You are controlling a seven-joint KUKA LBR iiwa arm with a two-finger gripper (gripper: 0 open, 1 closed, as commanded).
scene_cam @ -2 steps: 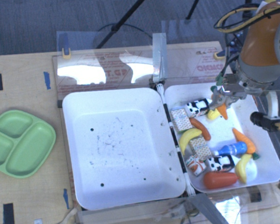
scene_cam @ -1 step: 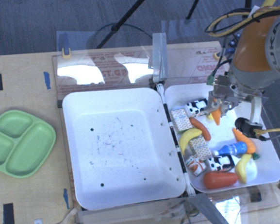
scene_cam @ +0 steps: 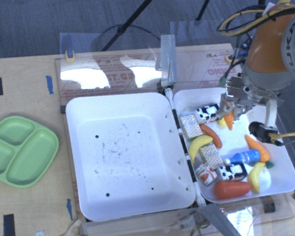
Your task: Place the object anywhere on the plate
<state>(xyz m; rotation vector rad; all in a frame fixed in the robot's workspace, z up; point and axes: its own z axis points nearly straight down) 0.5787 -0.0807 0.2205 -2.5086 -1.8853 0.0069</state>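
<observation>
Carrot point(scene_cam: 229, 120), a small orange toy one, is up between the fingers of the end effector point(scene_cam: 230, 114) right now, hanging point-down over the right bin point(scene_cam: 291, 179), toward that bin's 12 o'clock side. The fingers are closed around its upper end, and the orange tip pokes out below them.

Look at the arm point(scene_cam: 269, 47): grey body, orange band, coming in from 3 o'clock with yellow cables looped over its top.

Below the carrot the right bin is crowded. At 9 o'clock of the end effector, just beside it, sits a black-and-white cow toy point(scene_cam: 207, 113). At 7 o'clock from that lies a small checkered packet point(scene_cam: 191, 126), then an orange sausage-like piece point(scene_cam: 211, 135) slanting down to a yellow banana point(scene_cam: 199, 146). A blue bottle point(scene_cam: 243, 157) lies on its side near the bin's middle, with a second orange carrot piece point(scene_cam: 257, 147) touching it at its 2 o'clock. At the bin's 6 o'clock edge rests a red tomato-like shape point(scene_cam: 232, 188), with another black-and-white cow toy point(scene_cam: 232, 172) just above it and a yellow lemon-like piece point(scene_cam: 256, 176) at its 3 o'clock.

The left bin point(scene_cam: 80, 115) shows only scuffs and a few dark specks on its floor.

Way over at 9 o'clock on the wooden tabletop point(scene_cam: 22, 90), well apart from both bins, sits the green divided plate point(scene_cam: 20, 150), three compartments, nothing in them.
</observation>
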